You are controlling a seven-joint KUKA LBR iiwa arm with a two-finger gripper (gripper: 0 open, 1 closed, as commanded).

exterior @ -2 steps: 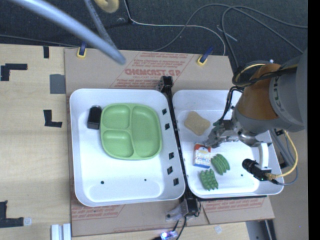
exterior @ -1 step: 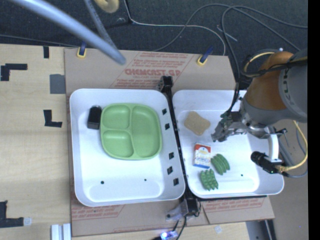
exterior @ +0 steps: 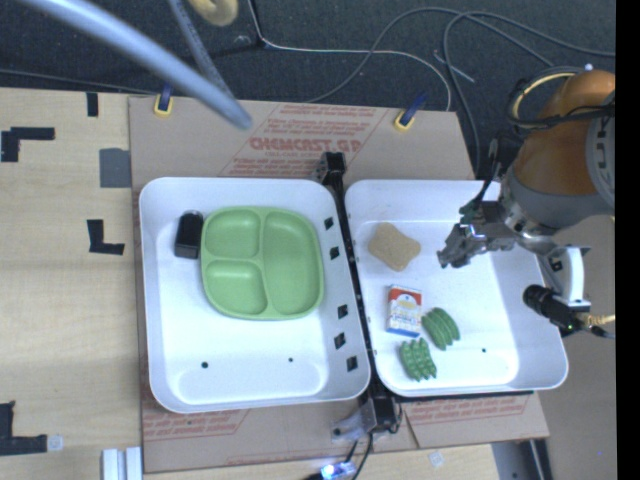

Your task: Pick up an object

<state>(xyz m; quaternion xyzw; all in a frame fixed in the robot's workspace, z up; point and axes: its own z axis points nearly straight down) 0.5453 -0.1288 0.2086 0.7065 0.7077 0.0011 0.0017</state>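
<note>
Sponge (exterior: 394, 246) mid right bin (exterior: 520, 373), open floor around; pincer (exterior: 455, 253) beside it, state unclear.

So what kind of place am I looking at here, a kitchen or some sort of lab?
Most likely a robotics lab bench, not a kitchen: two white bins sit on cardboard, a robot arm reaches in over the right one, and loose cables trail across the dark floor behind.

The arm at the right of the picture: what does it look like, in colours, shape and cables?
The arm is thick and rounded, grey with an orange band above the wrist. Its tool is small, dark and metallic. A thin yellow cable loops over the orange part, and a white bracket with a black piece hangs beside the wrist.
</note>
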